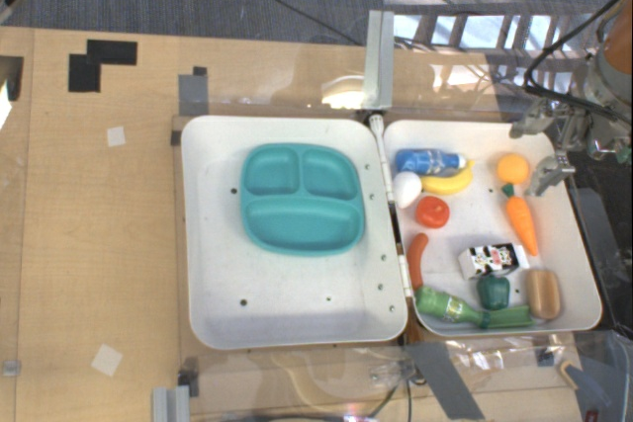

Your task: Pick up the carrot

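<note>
So right now my two-finger gripper (550, 171) is hanging over the far right side of the right white bin (586, 301), just up and right of the orange toy carrot with its little green top (521, 223). Fingers look spread apart with nothing between them, though they're small and a bit murky from this angle.

The carrot lies flat on the bin floor near the right wall, just below the round orange fruit (512, 169) and right of the red tomato (432, 211). Its long axis runs roughly near-to-far, leaning a little: green leafy end toward the far side, close to my fingers, the pointed tip aimed down toward the near edge and slightly right, toward the black-and-white patterned box (492, 259).

How I'd do it well: slide a touch left and nearer so I'm centred over the thick upper half, turn my wrist so the fingers close across the short width rather than along the length, then go straight down. The orange fruit sits close, so I'd keep clear of it.
</note>
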`<state>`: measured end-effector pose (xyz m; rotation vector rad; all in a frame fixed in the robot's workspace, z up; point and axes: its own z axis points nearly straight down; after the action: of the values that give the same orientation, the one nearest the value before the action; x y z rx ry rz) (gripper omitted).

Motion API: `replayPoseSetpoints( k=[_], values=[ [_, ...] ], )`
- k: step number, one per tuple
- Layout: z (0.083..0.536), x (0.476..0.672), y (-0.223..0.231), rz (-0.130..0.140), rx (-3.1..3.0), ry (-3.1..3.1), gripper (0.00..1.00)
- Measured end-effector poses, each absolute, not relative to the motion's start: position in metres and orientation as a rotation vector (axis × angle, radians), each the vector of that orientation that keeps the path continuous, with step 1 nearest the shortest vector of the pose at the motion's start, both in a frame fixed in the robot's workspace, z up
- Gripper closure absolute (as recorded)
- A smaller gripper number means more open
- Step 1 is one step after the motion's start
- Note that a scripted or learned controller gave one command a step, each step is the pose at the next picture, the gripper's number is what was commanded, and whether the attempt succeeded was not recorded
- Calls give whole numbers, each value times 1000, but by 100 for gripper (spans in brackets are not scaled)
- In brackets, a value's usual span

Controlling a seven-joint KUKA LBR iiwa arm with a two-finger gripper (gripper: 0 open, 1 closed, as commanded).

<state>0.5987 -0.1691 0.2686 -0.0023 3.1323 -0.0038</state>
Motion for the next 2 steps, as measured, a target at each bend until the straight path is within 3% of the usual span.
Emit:
replayPoseSetpoints(
  k=[1, 2],
  values=[
    [186, 641, -205, 1, 230, 3129, 0],
    [88, 661, -206, -2, 49, 3138, 0]
  ],
)
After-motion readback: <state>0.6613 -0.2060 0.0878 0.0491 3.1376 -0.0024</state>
